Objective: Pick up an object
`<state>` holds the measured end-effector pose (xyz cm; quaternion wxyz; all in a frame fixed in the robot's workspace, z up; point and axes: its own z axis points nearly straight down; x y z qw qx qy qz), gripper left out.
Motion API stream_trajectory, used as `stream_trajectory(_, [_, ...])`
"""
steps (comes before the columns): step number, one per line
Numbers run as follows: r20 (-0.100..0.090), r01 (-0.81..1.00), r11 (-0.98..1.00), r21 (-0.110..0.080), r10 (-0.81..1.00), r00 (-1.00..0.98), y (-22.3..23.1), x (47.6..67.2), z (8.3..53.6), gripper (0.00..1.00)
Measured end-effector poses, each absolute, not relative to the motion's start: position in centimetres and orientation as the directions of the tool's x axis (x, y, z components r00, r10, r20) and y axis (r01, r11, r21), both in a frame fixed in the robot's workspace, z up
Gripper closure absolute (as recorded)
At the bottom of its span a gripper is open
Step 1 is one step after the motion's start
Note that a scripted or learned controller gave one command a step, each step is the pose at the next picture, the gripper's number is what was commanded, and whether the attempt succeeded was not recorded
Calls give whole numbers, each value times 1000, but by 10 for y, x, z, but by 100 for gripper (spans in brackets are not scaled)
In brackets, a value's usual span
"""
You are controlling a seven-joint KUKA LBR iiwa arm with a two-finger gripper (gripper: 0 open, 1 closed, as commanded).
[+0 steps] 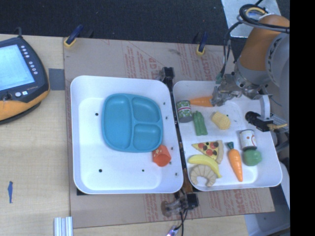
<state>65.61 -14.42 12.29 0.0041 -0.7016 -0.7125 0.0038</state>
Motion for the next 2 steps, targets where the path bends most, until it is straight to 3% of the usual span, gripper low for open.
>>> stream_trajectory(1, [0, 1000, 16, -12, 1000, -16, -144, 656, 123, 0])
stream_trajectory(2, [0, 1000, 4, -6, 1000, -4, -169, 656, 91, 0])
